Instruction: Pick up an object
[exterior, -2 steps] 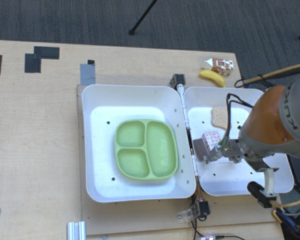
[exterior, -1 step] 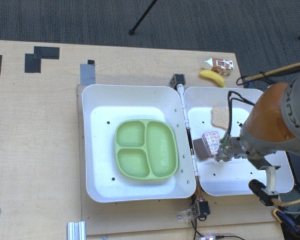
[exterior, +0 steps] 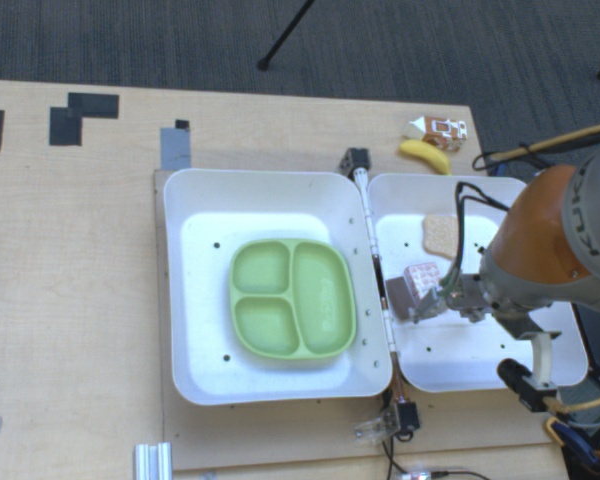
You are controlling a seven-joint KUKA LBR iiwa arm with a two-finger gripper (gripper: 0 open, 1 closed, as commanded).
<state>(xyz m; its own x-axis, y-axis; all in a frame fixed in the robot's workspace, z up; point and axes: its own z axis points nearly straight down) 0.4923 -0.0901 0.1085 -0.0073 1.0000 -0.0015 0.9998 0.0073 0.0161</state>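
Bench (exterior: 70, 268) is looking like pale matt wood. Bins (exterior: 270, 193) are showing smooth glossy white plastic. Green tray (exterior: 292, 300) is reading as smooth matt plastic. Floor (exterior: 160, 18) is looking like rough dark carpet.

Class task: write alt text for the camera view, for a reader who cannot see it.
A grey and orange robot arm reaches over the right shallow white bin, above a small pink-and-white packet. The left white bin holds a green three-compartment plastic plate.
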